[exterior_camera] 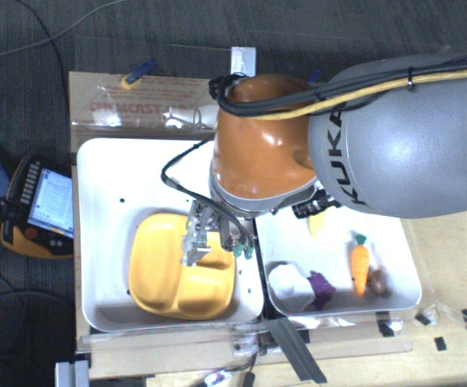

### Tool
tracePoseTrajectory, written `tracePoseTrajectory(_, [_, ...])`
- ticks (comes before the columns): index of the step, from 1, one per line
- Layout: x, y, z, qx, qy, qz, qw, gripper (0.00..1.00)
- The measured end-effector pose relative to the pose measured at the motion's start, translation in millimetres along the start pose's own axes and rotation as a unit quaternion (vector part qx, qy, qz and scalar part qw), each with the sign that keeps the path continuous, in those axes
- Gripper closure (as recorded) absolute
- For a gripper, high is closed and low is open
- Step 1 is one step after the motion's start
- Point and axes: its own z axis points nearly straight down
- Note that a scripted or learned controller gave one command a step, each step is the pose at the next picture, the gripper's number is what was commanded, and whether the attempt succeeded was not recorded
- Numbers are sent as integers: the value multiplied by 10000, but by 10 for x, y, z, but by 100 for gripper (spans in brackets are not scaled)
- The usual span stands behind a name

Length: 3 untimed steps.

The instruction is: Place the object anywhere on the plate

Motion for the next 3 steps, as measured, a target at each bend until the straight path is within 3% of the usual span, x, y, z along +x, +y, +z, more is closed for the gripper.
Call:
tracePoseTrajectory(1, [78, 782, -416, -9, 3, 344, 9994, 100])
tracePoseTrajectory(2, [26, 125, -652, 1, -6, 29, 10000, 100])
tracePoseTrajectory(3, [75, 634, 1, -5, 14, 113, 9999, 100])
